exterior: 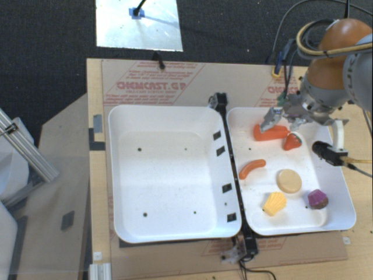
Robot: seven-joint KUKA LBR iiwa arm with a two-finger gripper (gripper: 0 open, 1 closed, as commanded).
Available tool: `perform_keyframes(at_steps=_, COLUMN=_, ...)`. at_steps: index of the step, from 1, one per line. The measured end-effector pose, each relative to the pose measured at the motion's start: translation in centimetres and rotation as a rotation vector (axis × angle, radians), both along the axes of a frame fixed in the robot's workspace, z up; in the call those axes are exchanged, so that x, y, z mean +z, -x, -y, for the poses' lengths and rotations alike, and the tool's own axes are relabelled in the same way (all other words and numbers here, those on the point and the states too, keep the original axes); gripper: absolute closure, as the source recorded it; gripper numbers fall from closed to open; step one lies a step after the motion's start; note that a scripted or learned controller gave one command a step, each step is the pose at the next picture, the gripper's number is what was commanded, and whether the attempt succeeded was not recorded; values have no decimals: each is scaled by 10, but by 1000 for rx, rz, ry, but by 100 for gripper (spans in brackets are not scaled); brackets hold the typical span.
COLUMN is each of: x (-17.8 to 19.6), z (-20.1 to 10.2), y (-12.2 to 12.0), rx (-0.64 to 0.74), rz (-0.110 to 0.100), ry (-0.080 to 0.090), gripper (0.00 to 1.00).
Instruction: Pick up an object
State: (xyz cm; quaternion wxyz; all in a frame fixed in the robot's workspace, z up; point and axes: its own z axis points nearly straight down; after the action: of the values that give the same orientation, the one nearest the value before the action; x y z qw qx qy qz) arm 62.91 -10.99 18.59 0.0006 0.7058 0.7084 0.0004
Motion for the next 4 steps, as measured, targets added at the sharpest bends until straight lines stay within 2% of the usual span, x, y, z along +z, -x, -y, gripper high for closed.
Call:
perform_keyframes(at_steps=1, x=70, z=-57, y=-37, rx=7, rz=10, ry=0, gripper=0)
perform_keyframes(at_steps=2, x=-6, z=-118, y=-39, rx=6, rz=-5, ry=-3, gripper=0)
perform_keyframes(at_steps=3, x=82, z=-100, y=49, rx=-4, rz=1, ry=-1, gripper=0)
perform_keyframes(at_steps=4, x=-6, z=-67, y=107, rx=-7, rz=-11, ry=-1, gripper=0)
